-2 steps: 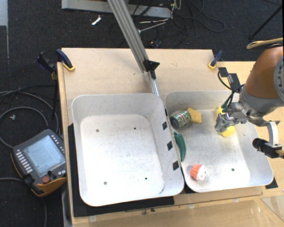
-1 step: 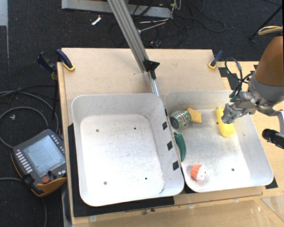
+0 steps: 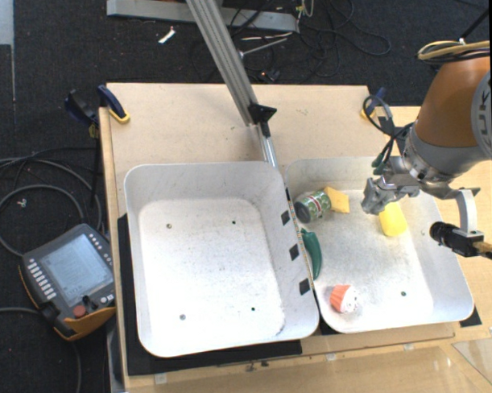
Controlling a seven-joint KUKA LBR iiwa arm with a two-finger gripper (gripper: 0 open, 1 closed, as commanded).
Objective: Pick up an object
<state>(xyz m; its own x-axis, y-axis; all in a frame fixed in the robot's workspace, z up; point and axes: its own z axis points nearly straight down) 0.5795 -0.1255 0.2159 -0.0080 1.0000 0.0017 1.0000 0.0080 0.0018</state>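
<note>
Dark carpet with cables around wooden desk (image 3: 195,121); teach pendant (image 3: 67,278) on floor at left. Left bin (image 3: 141,187) bare, so I work right bin (image 3: 443,297). Nearest: orange-white piece (image 3: 343,299). Green object (image 3: 313,252) lies against shared wall, awkward to reach. Farther: green can (image 3: 312,206) on its side touching yellow wedge (image 3: 338,200). Yellow block (image 3: 392,220) just below gripper (image 3: 378,197), likeliest target. Cannot tell gripper state.
</note>
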